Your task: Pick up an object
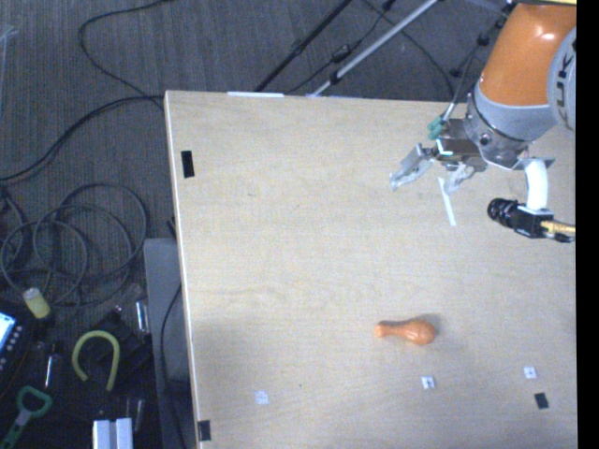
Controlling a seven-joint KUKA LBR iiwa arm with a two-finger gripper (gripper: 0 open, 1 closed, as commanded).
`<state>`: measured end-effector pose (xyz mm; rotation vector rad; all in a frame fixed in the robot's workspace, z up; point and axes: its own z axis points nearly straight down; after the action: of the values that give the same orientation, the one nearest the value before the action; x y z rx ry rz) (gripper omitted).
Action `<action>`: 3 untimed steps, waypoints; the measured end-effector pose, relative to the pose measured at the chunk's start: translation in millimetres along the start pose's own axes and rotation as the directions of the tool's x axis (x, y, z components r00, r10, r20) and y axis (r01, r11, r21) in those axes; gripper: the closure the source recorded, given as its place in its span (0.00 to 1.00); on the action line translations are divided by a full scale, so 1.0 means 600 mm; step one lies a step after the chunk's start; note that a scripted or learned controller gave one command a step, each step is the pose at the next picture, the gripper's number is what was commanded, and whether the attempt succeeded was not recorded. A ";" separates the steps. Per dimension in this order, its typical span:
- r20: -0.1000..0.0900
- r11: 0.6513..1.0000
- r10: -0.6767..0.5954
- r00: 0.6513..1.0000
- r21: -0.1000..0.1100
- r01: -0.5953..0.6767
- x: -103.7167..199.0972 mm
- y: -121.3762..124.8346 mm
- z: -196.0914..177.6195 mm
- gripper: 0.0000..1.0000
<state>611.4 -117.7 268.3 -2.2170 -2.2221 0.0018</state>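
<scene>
A small orange object (408,331), shaped like a gourd with a narrow neck pointing left, lies on the tan bench top (299,251) towards the front right. My gripper (424,201) hangs over the back right of the bench, well behind the orange object and apart from it. Its two pale fingers (408,173) are spread wide and the gripper is open, with nothing between them. The grey arm with its orange band (529,45) comes in from the upper right.
Small white tags (428,382) and black tape marks (187,164) dot the bench top. A black fitting (513,213) sticks out beside the wrist. Off the left edge, cables and tools (75,288) lie on the floor.
</scene>
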 end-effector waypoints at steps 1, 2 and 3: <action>0.003 1.000 0.001 1.000 -0.001 -0.001 -0.126 0.067 -0.018 0.00; 0.005 1.000 -0.001 1.000 0.000 0.001 -0.178 0.094 0.087 0.00; 0.002 1.000 0.027 1.000 -0.002 -0.027 -0.176 0.095 0.038 0.00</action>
<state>668.6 -223.4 245.2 -2.2495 -2.1936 0.0010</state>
